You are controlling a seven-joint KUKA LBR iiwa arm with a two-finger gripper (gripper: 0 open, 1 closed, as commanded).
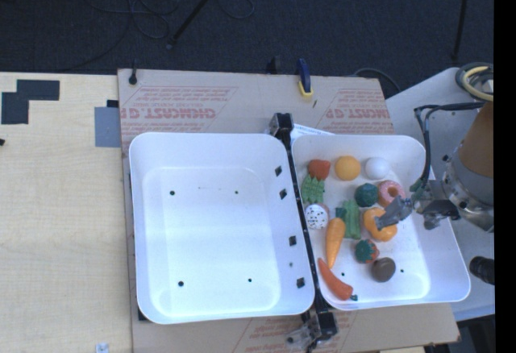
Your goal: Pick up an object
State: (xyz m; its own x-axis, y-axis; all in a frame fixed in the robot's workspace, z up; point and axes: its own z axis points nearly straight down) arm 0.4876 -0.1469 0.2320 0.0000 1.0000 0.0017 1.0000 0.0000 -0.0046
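The right bin holds a pile of toy foods. Among them are an orange ball, a white ball, a pink ring, a teal ball, a carrot, a red chili and a brown piece. My gripper reaches in from the right. It hangs low over an orange curved piece, just below the pink ring. Its tip overlaps that piece's upper edge, and I cannot see any object lifted.
The left bin sits beside the right one, with a black divider between them. A red piece, green leafy toys and a dotted white ball lie near the divider. Cardboard lies under both bins.
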